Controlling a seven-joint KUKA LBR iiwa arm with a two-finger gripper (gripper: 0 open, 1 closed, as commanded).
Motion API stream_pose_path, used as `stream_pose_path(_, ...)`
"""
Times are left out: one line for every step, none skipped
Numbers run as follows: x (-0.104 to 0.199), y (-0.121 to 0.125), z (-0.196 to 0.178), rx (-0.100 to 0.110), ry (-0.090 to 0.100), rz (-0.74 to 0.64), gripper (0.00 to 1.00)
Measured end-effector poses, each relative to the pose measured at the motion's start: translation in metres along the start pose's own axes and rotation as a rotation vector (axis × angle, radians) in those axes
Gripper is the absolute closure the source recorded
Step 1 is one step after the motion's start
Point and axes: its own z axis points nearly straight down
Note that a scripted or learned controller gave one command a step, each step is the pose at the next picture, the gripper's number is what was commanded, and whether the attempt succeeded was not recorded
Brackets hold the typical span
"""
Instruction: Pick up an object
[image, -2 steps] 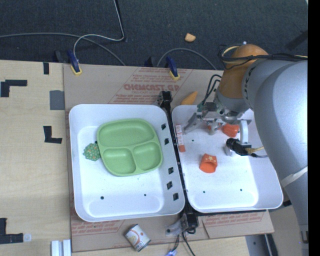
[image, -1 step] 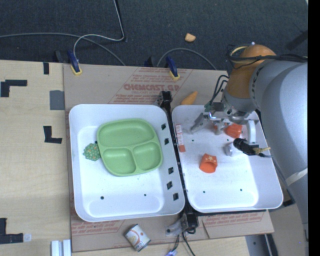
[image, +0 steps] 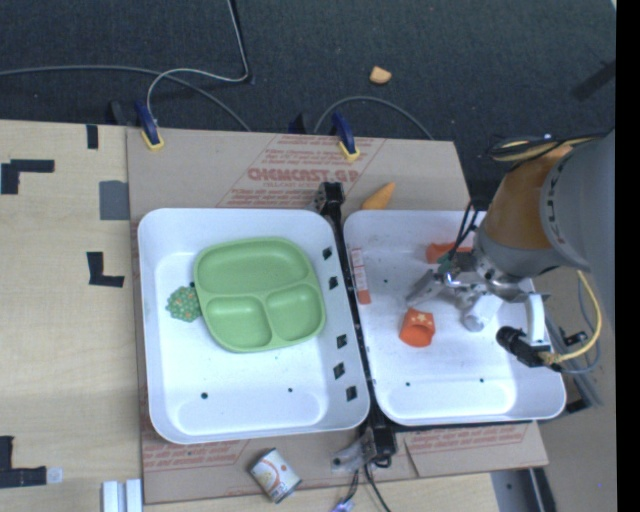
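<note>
In the right bin (image: 400, 395) lies a small orange-red block (image: 418, 328), left of centre. A second orange piece (image: 441, 253) lies farther back in the same bin, partly hidden by the arm. My gripper (image: 447, 300) hangs low over the right bin, its metal fingers spread apart; one finger (image: 424, 291) points left, the other (image: 471, 318) points down. The orange-red block sits just below and left of the fingers, apart from them. Nothing is between the fingers.
The left bin (image: 160, 380) holds a green divided plate (image: 260, 293) with a small green knobbly thing (image: 183, 303) at its left rim. An orange wedge (image: 378, 195) lies on the cardboard behind the bins. A small can (image: 274, 473) lies in front of them.
</note>
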Motion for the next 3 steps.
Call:
stream_pose_path(0.030, 0.079, -0.006, 0.018, 0.005, 0.001, 0.00)
stream_pose_path(-0.011, 0.008, 0.000, 0.000, 0.000, 0.000, 0.00)
stream_pose_path(0.014, 0.078, 0.002, 0.016, 0.004, 0.001, 0.00)
